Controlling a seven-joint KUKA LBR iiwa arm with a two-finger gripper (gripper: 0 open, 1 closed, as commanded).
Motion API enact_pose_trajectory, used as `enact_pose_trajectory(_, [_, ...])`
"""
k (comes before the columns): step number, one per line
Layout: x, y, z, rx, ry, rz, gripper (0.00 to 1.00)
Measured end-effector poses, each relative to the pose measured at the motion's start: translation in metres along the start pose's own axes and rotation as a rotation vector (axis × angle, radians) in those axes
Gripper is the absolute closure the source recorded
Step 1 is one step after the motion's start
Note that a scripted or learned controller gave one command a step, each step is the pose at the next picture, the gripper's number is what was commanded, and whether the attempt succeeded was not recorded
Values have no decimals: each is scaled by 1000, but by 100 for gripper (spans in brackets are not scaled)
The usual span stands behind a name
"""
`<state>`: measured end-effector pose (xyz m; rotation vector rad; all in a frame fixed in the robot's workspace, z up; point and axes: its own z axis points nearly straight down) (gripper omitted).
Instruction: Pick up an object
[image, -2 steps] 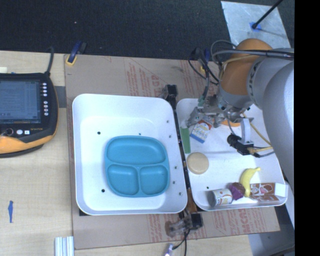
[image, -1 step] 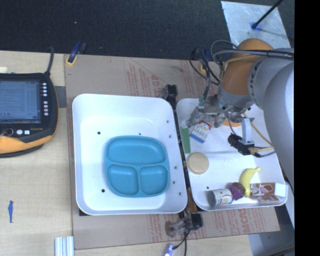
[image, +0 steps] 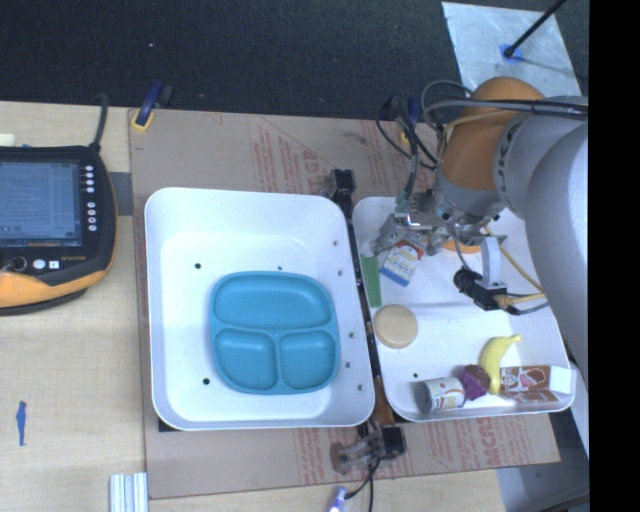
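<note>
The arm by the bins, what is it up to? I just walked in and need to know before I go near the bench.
The arm reaches in from the right over the far end of the right bin, its gripper down by a small packet there. No object can be seen between its fingers. A tan disc, a banana, a can and a box lie nearer in that bin. The left bin holds a blue tray.

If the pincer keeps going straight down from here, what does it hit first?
Probably the small white-and-blue packet lying right under the pincer at the back of the right bin. Depth is hard to judge from this slanted view.
</note>
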<state>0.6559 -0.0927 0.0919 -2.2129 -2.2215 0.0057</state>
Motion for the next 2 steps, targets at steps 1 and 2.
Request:
enact_pose_trajectory(1, [0,0,0,0,0,0,0])
enact_pose_trajectory(2, [-1,0,-11,1,0,-2,100])
